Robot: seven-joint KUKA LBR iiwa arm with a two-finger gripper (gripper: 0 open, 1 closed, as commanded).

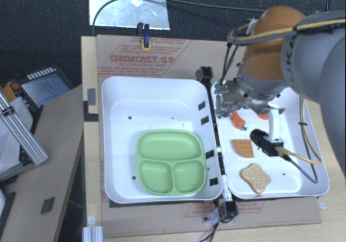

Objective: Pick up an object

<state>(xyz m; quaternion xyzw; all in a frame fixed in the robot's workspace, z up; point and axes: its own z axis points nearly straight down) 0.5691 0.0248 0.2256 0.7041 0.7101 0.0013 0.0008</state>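
Nearest the camera, a tan toast-shaped slice point(255, 177) is seen in the right white bin point(311, 178), with an orange square waffle piece point(243, 148) just beyond it. Farther in, a small red-orange stick point(238, 120) is found just right of the gripper point(226, 106), whose opening cannot be told. A green divided plastic tray point(170, 161) is laid in the left white bin point(124, 95).

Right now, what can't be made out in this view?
Camera view:
1. Claw: blurred and masked by the wrist; grip unreadable.
2. Orange piece: top end meets the claw; contact unclear.
3. Right bin: far end covered by the arm.
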